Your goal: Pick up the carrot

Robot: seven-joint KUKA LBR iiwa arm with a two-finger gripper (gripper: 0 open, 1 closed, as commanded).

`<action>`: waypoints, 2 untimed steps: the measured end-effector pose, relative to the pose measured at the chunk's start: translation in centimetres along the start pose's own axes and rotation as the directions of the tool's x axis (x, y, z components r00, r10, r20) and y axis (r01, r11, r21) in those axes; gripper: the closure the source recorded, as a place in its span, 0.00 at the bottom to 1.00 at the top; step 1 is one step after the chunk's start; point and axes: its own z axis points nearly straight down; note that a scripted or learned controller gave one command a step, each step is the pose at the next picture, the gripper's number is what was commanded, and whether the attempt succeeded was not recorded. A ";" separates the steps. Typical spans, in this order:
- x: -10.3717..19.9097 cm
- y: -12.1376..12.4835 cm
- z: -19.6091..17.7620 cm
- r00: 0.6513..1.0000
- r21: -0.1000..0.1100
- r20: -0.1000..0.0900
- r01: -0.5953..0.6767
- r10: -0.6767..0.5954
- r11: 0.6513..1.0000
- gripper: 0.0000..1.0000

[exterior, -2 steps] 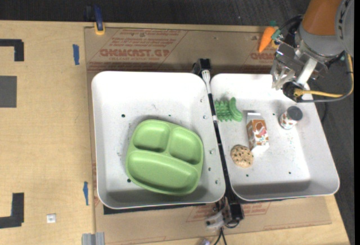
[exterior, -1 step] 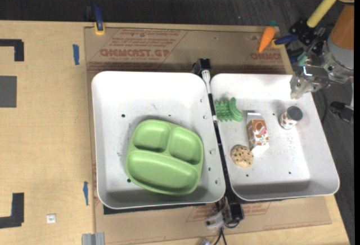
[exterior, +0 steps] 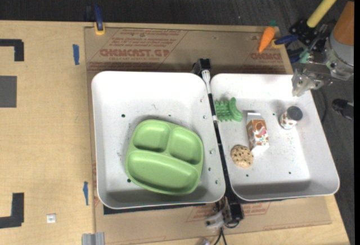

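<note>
Beyond the right bin's (exterior: 315, 182) far edge, we are seeing the carrot (exterior: 266, 38) lying on the cardboard (exterior: 135, 47), outside both bins. Over that bin's far right corner the gripper (exterior: 302, 85) is hovering, apart from the carrot; we cannot tell whether it is gripping anything.

Bench (exterior: 45, 125) w/ cardboard sheet (exterior: 140, 49) carries 2 white bins: left (exterior: 107, 125), right (exterior: 315, 170); carrot (exterior: 266, 39) on cardboard.

Red print on the cardboard sheet (exterior: 135, 47) beyond the left bin (exterior: 107, 125) reads, apparently, "CHEMCAST GP"; the smaller lines above it and the carton's (exterior: 257, 132) label are illegible.
</note>
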 end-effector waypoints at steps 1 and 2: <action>-2.9 3.5 -1.8 0.988 -0.003 0.002 0.153 -0.153 0.988 1.00; -0.2 2.8 -3.3 0.927 0.001 0.000 0.375 -0.375 0.927 1.00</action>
